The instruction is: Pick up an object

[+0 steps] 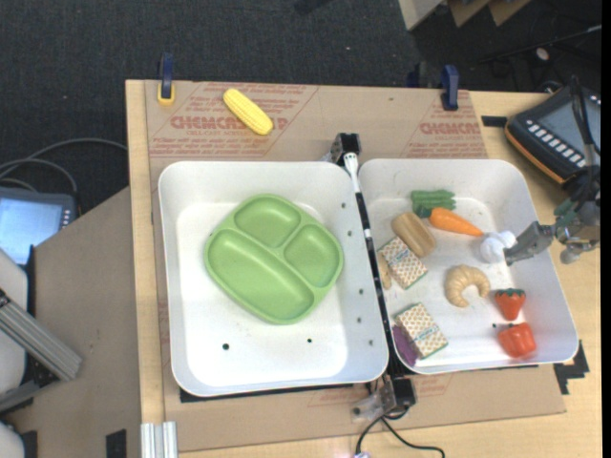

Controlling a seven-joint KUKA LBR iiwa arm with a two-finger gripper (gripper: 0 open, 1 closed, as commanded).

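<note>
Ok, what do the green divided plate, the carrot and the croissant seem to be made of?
Green plate: probably moulded plastic, matte, one even colour with soft rounded compartment ridges. Carrot: likely plastic toy food, smooth, flat orange with a faint sheen. Croissant: also looks like toy plastic, uniform tan, though foam or rubber can't be ruled out.

Orange toy carrot with green leafy top (449, 218) lying slantwise near the far side of the right white bin (544, 208). Tan bread-roll-shaped toy (413, 233) tilted just beside it. Two patterned square sandwich-like blocks: one (403, 262) touching the roll, the other (421, 330) near the front wall (a purple piece under its edge). Pale croissant toy (467, 283) curled mid-bin. Red strawberry-like toy (510, 302) and red pepper-like toy (517, 340) near the right front corner.
</note>
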